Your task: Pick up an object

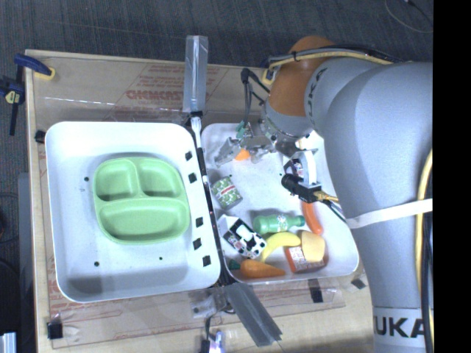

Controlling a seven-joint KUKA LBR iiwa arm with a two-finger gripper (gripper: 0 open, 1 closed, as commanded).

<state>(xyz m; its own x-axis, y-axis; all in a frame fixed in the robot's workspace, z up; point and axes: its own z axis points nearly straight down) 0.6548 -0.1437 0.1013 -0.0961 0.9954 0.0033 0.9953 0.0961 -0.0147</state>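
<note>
Two white bins (pixel 62 271), one green tray (pixel 140 198)

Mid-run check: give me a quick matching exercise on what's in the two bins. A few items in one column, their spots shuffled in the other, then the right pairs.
Items:
1. green divided plate
2. green bottle
3. banana
4. gripper

Places:
A. upper part of the right bin
B. alone in the left bin
C. curved just below the bottle
D. lying on its side, mid right bin

Pairs: 1-B, 2-D, 3-C, 4-A
</note>
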